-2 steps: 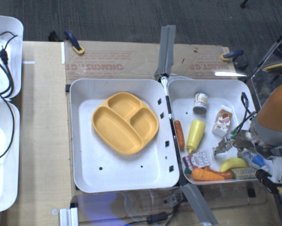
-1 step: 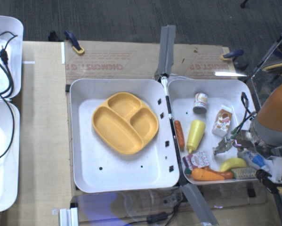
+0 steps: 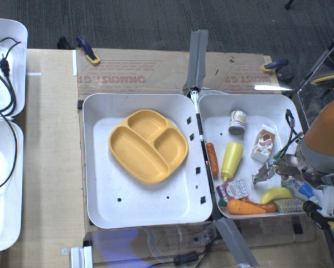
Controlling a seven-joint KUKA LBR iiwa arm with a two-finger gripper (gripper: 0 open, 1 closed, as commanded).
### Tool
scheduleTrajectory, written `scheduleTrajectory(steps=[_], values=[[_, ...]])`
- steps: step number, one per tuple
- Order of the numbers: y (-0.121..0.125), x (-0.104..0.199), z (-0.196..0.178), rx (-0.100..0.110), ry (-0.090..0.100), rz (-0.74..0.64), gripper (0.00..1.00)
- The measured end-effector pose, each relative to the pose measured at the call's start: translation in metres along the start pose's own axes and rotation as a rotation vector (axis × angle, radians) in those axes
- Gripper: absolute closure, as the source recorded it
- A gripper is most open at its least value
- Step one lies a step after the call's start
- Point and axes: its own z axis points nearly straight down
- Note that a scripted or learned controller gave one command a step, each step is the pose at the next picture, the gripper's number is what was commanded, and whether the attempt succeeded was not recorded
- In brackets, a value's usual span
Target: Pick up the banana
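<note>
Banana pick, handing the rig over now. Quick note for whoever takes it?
Hand: low in the right bin, just above the banana; it holds nothing that I can see.
Banana: lies flat near the right bin's front edge, beside the carrot. Not lifted.
Nearby: yellow bottle, sausage, small can, white carton and a snack packet, all in the same bin. The yellow divided plate sits in the left bin.
Done: arm brought over the right bin.
Left: close on the banana and lift it; the carrot sits close, so watch the grasp.
</note>
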Motion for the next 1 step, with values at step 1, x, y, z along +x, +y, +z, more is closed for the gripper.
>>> scheduleTrajectory(steps=[1], values=[[0.001, 0.0029, 0.0, -0.008, -0.005, 0.074, 0.0]])
